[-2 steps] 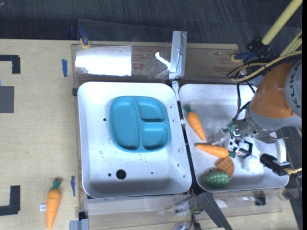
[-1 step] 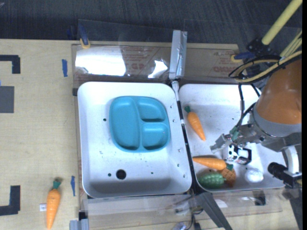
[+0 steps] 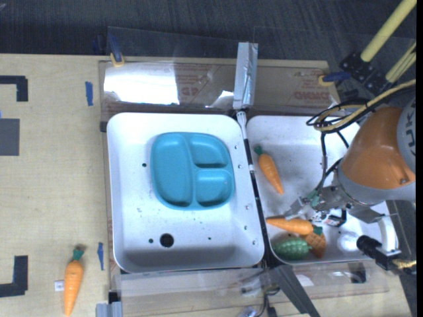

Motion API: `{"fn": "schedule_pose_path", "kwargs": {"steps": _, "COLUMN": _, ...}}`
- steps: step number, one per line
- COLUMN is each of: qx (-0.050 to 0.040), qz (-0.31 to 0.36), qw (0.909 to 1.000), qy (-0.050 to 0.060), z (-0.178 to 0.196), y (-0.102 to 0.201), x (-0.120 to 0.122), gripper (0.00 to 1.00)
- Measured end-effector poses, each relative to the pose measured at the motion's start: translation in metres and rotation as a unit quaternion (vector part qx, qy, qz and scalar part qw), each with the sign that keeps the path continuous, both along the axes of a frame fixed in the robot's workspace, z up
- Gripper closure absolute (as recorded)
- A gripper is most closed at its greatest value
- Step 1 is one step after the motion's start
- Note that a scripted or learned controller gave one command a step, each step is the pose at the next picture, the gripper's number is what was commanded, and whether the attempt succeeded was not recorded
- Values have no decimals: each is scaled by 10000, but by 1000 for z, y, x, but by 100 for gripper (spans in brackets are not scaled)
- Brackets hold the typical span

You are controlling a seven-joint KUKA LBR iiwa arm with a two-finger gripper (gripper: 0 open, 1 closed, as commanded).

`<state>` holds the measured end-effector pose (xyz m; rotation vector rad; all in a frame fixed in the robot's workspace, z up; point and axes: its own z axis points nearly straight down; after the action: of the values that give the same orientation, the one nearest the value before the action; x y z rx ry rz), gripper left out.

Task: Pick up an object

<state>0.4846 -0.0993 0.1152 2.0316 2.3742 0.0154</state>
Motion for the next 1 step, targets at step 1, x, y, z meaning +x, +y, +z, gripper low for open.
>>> {"fn": "schedule_pose_path", "kwargs": {"steps": 1, "qx": 20, "qz": -762, "qw": 9971, "qy": 50, "z": -28, "y": 4, "x": 67, "gripper": 0}}
